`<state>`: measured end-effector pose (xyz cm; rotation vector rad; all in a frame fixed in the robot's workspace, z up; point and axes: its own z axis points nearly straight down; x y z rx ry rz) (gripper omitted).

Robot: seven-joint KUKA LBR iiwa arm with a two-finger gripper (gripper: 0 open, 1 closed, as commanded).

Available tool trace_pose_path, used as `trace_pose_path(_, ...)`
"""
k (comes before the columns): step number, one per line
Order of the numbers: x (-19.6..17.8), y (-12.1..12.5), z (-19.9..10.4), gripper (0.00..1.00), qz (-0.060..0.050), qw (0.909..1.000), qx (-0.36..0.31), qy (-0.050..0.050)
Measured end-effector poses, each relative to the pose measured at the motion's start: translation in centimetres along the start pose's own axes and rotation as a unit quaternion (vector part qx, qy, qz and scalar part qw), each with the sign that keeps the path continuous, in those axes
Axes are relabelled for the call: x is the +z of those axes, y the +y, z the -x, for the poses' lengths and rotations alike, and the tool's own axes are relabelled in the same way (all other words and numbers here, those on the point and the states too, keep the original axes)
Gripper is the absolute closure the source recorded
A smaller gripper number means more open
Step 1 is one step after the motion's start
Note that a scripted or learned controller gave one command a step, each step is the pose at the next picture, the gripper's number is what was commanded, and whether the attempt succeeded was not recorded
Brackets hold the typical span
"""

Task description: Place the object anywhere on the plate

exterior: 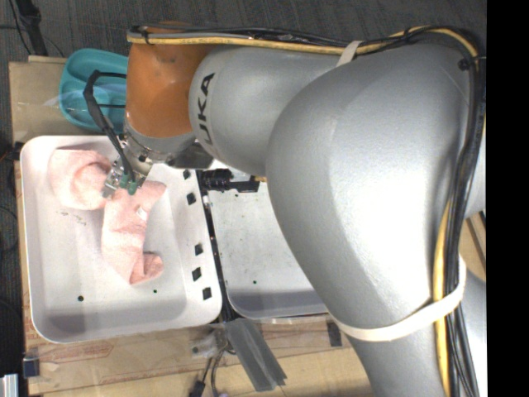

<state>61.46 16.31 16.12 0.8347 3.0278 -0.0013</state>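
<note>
the left white bin (50, 304) fills the lower left of the frame, a shallow plastic tray with rounded corners and a smooth, slightly scuffed floor. in it lies a pale pink cloth-like object (124, 230), soft and crumpled, stretching from the bin's upper left corner down toward its middle; one rounded lump sits at the upper left and a longer folded part runs lower right. whether a plate lies under it cannot be told. the right white bin (248, 255) sits just beside it at centre frame, its floor speckled with small dark marks and mostly covered by the arm. the grey arm (372, 164), smooth and bulbous with an orange band (161, 89), takes up the right and upper part of the frame. the gripper (122, 180) hangs over the upper part of the pink object, teal-tipped; whether its fingers are parted or closed cannot be told. a teal rounded item (87, 85) rests on the surface (25, 77) at upper left, outside the bins.
</note>
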Motion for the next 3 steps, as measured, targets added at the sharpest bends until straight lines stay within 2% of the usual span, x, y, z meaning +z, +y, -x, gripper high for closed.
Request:
trace_pose_path(1, -4.8, 0.7, -2.5, 1.00, 0.000, 0.9988, -0.050, 0.000)
trace_pose_path(2, -7.4, -0.2, 3.8, 1.00, 0.000, 0.9959, -0.091, 0.000)
trace_pose_path(3, -8.7, -5.1, 7.0, 1.00, 0.000, 0.9952, -0.097, 0.000)
